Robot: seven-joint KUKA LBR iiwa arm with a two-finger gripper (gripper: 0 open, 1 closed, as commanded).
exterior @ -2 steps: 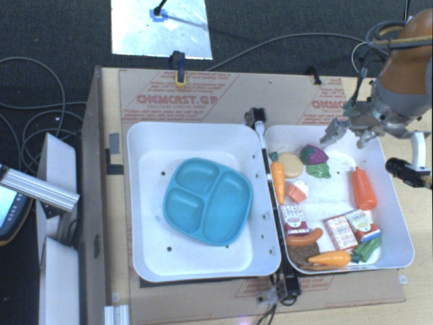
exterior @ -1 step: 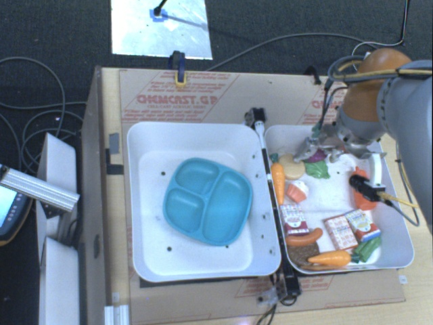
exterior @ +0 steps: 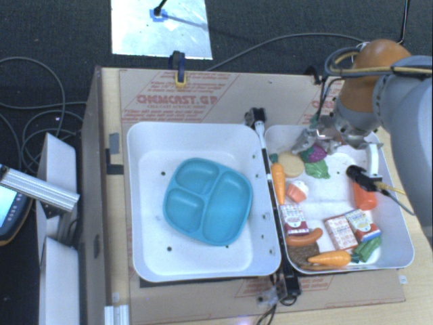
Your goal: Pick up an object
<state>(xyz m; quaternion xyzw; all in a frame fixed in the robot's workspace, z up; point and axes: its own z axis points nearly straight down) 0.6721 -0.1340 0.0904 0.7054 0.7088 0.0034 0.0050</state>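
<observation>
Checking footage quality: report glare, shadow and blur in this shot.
Camera view: strong glare on the reflective sheet at the top; the white bins are evenly lit with soft shadows; the blue divided plate is sharp; the pincer over the toy food is slightly blurred.

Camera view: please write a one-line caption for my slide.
KUKA arm's gripper low over toy food in the right bin; a blue divided plate lies in the left bin.
</observation>
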